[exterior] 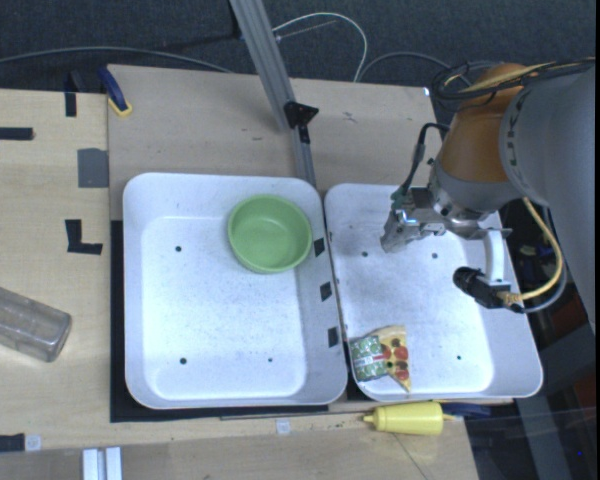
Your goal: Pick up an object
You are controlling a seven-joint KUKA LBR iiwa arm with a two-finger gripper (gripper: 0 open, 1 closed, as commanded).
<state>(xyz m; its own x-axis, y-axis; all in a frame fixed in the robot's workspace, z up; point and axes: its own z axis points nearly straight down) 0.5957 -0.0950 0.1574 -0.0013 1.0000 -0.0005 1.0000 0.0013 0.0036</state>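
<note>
Can't tell my claw's point(398, 230) state, nothing in it; I'd center over the snack packet point(380, 356) in the right bin point(500, 368) before dropping.

A pale green bowl point(270, 233) is seen in the left white bin point(160, 308), which is speckled with dark dots. A packet point(381, 356) printed in green, red and yellow lies in the right white bin point(450, 338). A yellow bottle point(412, 419) rests on the tan bench point(200, 108).
</note>
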